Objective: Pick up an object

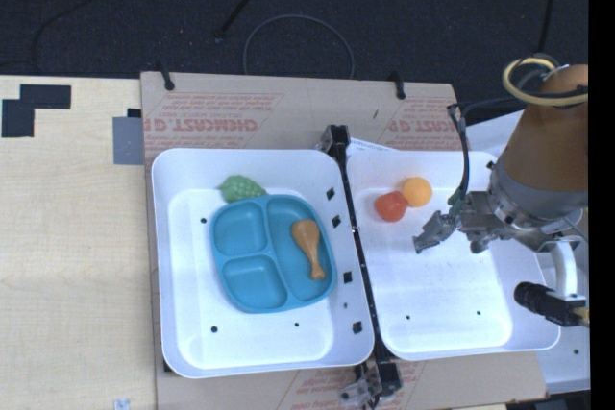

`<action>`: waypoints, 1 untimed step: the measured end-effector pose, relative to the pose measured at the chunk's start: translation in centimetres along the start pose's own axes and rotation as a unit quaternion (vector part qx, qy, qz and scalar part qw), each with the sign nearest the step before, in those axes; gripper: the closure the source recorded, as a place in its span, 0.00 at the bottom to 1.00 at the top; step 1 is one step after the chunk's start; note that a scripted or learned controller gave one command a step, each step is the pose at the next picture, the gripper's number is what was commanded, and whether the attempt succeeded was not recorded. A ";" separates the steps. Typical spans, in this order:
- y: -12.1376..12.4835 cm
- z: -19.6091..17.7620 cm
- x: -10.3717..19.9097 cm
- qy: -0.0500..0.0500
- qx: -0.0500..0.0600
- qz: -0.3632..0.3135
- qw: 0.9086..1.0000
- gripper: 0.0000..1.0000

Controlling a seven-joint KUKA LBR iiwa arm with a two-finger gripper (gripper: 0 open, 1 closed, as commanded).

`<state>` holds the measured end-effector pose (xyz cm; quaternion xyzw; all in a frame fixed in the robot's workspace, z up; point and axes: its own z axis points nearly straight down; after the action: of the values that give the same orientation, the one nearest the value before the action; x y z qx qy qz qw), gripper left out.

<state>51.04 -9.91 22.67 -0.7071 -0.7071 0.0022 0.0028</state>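
My claw hangs over the right bin, reaching in from the right edge with its dark fingers pointing toward the middle of the bench. From this slanted overhead view I cannot tell whether it is spread or closed, and I see nothing caught in it.

Just up and to the left of it lie the two likeliest targets: a red ball and an orange ball, touching or very nearly touching each other on the bin floor. I judge the claw is placed here because these are the nearest loose things to it; the red one is the closer. Their closeness to each other is a risk, since closing on one could nudge the other away, and round things roll.

Across the divider, the left bin holds a blue sectioned tray. A tan drumstick toy rests in its right-hand compartment, and a green leafy toy sits at the tray's upper-left rim, partly tucked behind it. These are well apart from the claw, and the tray walls would make them harder picks.

The pick itself is not yet done.
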 end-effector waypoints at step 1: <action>0.1 -0.2 0.0 0.000 -0.003 0.000 1.000 0.00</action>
<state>51.16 -9.94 22.88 -0.7070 -0.7072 0.0007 0.0007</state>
